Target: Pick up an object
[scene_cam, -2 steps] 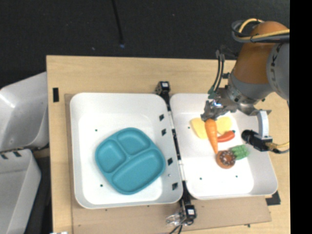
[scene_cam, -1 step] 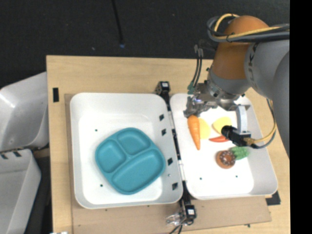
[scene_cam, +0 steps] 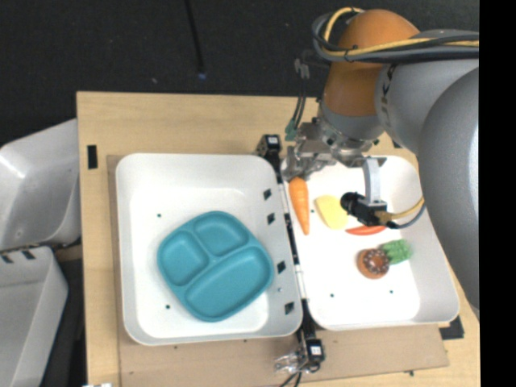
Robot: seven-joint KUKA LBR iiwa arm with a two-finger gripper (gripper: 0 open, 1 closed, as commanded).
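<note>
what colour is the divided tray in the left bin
Teal blue tray, clearest in the camera view.

We record a pale wooden bench top [scene_cam: 185, 119]; dark black floor [scene_cam: 121, 31] behind; white moulded plastic housings [scene_cam: 36, 184] at left.

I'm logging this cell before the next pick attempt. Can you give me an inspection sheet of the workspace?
Surface: wooden bench bearing left bin and right bin.
Job's things: carrot, yellow piece, red piece, donut and green piece in right bin; blue tray in left bin.
Clutter: nothing seen.
Grippers: gripper above carrot's top end; grasp not visible.
Cables: yellow and black cables looped over the orange band.
Surroundings: dark floor; white unit to the left.
</note>
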